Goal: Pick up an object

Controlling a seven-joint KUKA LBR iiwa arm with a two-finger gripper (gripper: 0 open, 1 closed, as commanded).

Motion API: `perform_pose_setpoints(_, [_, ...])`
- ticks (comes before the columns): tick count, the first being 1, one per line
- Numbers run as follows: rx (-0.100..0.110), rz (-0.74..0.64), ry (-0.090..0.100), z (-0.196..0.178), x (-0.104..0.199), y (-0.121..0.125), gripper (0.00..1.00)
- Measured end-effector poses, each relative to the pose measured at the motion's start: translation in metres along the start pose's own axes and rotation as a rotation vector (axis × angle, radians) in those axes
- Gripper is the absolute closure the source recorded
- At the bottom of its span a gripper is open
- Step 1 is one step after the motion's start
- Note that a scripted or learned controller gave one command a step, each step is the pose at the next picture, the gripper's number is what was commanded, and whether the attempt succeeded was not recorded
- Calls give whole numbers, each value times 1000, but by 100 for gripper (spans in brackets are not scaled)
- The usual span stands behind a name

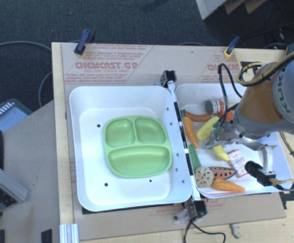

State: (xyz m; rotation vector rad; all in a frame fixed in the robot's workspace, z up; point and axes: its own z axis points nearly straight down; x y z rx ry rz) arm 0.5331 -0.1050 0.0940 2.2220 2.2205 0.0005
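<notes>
The right bin [195,96] holds several toy foods. A yellow banana [207,128] lies beside two orange carrots [190,130] near its left wall. A small yellow piece [220,152] and a white packet with red print [236,159] lie just below my gripper [219,135]. The gripper is low in the bin, right of the banana and above the yellow piece. I see nothing clearly held between its fingers. A small jar [214,106] lies towards the back.
The left bin [78,135] holds a green divided plate [137,147]. A green stick [193,158] lies along the right bin's left wall. A spotted round cookie [204,176], a brown piece [222,172] and another orange carrot [228,186] lie at its front.
</notes>
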Motion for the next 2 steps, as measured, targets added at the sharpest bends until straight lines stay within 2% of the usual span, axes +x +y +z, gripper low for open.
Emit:
perform_pose_setpoints(1, [0,-2,1,-94,106,17,100])
perform_pose_setpoints(2, [-1,-2,0,-90,121,38,100])
